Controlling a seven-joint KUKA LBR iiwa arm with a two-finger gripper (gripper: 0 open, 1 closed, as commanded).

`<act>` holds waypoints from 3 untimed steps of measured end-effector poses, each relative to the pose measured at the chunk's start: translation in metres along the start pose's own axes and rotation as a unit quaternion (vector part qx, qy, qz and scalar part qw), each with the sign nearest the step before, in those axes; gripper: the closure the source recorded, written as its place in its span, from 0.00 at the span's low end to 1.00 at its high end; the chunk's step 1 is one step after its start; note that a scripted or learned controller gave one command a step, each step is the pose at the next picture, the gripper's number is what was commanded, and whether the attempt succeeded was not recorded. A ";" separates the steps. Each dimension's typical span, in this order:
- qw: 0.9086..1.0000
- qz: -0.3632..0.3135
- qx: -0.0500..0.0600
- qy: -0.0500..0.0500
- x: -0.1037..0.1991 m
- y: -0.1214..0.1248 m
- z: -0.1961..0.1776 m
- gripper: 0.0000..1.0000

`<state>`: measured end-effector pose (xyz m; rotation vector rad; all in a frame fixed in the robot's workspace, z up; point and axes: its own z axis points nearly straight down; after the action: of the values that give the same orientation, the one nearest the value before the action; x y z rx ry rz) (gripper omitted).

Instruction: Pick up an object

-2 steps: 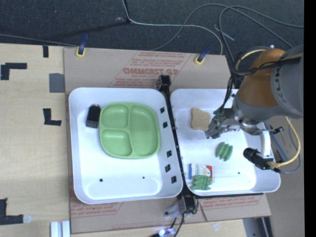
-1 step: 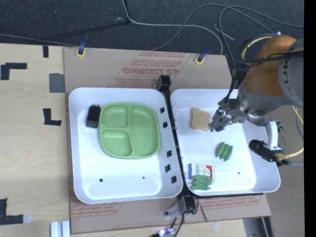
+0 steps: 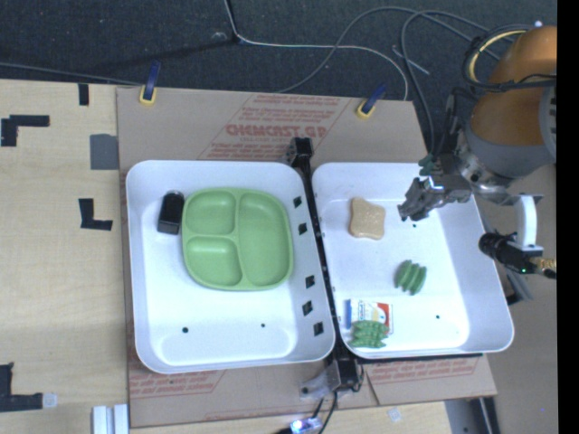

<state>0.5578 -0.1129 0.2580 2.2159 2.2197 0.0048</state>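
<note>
there, arm (image 3: 507, 125) over right bin (image 3: 470, 319)

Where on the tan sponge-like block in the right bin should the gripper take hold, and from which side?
Judging from the view, the tan block lies flat and apart from the other items, so straight from above looks best, fingers closing across its narrower width at the middle. The gripper is just to its right, above the right bin, so only a short sideways shift seems needed.
</note>
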 end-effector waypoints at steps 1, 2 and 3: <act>1.000 -0.002 0.003 0.001 0.056 0.012 0.002 1.00; 1.000 -0.001 0.004 0.001 0.101 0.021 0.017 1.00; 1.000 -0.002 0.004 0.001 0.150 0.026 0.025 1.00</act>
<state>0.5835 0.0370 0.2329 2.2164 2.2284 -0.0017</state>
